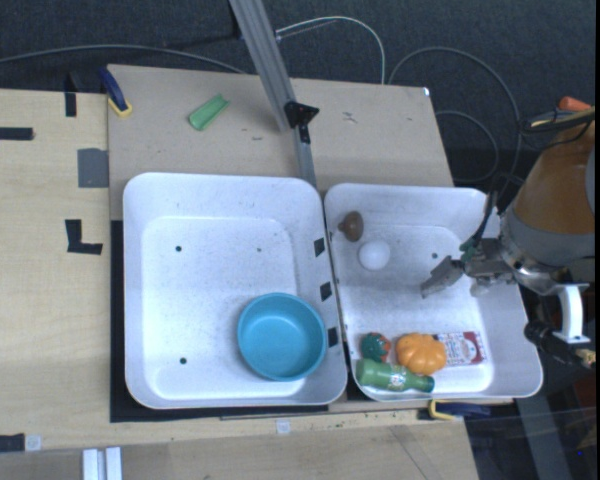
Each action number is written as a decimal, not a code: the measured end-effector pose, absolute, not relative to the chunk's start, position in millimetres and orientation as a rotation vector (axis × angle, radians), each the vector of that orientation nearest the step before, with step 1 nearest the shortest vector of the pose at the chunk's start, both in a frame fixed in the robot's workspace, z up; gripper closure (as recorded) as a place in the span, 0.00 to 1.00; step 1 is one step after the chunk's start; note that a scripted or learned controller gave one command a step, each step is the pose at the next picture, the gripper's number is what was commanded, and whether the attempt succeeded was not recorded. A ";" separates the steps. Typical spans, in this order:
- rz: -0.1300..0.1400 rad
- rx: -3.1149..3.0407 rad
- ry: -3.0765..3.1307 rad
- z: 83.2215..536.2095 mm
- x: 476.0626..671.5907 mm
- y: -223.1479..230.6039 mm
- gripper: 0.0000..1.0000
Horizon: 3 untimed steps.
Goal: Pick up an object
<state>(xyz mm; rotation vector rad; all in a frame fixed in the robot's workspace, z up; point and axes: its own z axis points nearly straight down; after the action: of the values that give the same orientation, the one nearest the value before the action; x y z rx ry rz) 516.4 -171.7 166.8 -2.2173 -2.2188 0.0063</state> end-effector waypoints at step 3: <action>0.001 -2.217 -2.223 99.2 520.7 -169.5 1.00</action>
<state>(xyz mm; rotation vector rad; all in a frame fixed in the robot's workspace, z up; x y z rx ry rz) 520.7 -169.5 99.2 -2.2172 -2.2232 0.0013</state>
